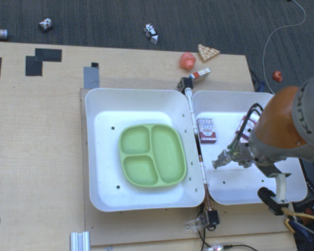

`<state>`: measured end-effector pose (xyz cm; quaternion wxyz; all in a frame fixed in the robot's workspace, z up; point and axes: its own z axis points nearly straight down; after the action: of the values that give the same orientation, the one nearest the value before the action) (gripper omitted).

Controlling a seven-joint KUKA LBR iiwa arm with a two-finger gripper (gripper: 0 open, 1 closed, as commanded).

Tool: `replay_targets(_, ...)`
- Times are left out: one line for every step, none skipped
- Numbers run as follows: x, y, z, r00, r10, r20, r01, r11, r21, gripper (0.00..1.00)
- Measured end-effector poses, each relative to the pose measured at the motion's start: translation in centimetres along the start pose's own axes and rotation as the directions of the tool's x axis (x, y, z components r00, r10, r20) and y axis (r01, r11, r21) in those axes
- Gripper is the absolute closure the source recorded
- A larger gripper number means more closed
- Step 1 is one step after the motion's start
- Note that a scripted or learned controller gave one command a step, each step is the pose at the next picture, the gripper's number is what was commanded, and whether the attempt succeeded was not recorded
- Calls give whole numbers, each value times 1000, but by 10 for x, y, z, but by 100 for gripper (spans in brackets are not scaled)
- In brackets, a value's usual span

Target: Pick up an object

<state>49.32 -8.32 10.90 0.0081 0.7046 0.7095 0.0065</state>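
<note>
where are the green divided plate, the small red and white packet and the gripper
green divided plate [153, 156]: camera view, in the left bin, on the ridge where its compartments meet
small red and white packet [206, 130]: camera view, in the right bin, middle of its printed face
gripper [221, 161]: camera view, over the right bin, at its fingertips

Fixed above the bench [36, 156], looking down at a slant on both white bins [94, 156], from moderate height.

Left bin [94, 156]: white
Divided plate [152, 155]: light green
Small packet [206, 130]: red with white
Arm [288, 124]: grey with orange band
Bench [36, 156]: pale wood colour
</note>
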Motion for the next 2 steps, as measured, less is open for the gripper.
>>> replay_targets(-4, -5, 22, 1000, 5, -2, -5, 1000, 13, 0)
replay_targets(-3, -2, 11, 1000, 3, -2, -3, 1000, 7, 100)
